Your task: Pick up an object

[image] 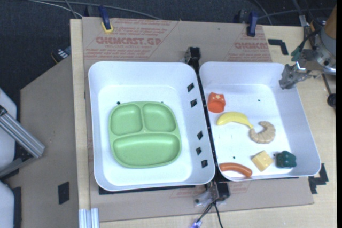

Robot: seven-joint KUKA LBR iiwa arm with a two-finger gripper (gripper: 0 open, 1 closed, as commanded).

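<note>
Grey gripper [288,78] over right bin [299,115] rim | grip state unclear, seemingly nothing held

Arm: enters at the right edge of the frame, in its upper half; little of its body visible.
Gripper [289,78]: grey metal, at upper right of the frame, reaching leftward from the wrist.
Height: cannot be judged from this view.
Finger state: too small and blurred to tell.
Held object: none visible between the fingers.
</note>
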